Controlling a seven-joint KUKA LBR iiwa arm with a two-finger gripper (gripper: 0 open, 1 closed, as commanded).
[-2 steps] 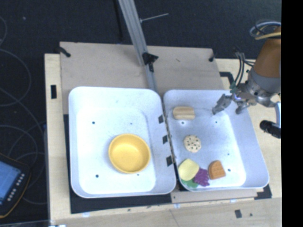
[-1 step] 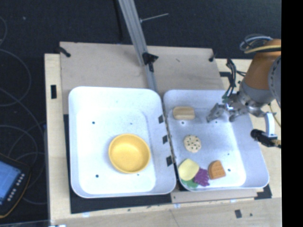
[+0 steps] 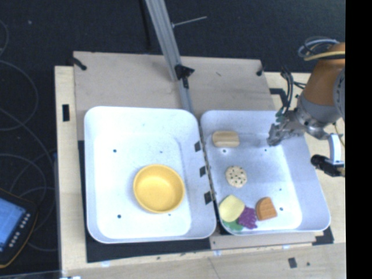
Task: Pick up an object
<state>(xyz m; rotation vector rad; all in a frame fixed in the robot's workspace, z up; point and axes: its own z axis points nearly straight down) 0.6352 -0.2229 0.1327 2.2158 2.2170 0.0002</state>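
- Two shallow white bins are seen side by side on the bench; the left bin (image 3: 104, 132) holds a round yellow plastic bowl (image 3: 158, 188), the right bin (image 3: 302, 173) holds the small items.
- The two-finger gripper (image 3: 275, 135) is seen low over the right bin's far right portion, under the grey and orange arm (image 3: 321, 95) reaching in from the right.
- Gripper state: cannot be told; the tip is too small and dark to read. Nothing is seen held in it.
- Nearest candidate is judged to be the tan bread-roll-shaped piece (image 3: 225, 139). It lies to the gripper's left, near level with it, close to the bin's left wall, long axis roughly left-right.
- A round speckled cookie-like piece (image 3: 236, 176) lies further toward the camera, alone in mid-bin.
- Crowded near corner: a pale yellow rounded piece (image 3: 231, 207), a purple grape-like cluster (image 3: 248, 218) and an orange-brown wedge (image 3: 266, 208), touching or nearly so.
- Open white floor lies between gripper and roll; the wall beside the roll leaves little room on its left.
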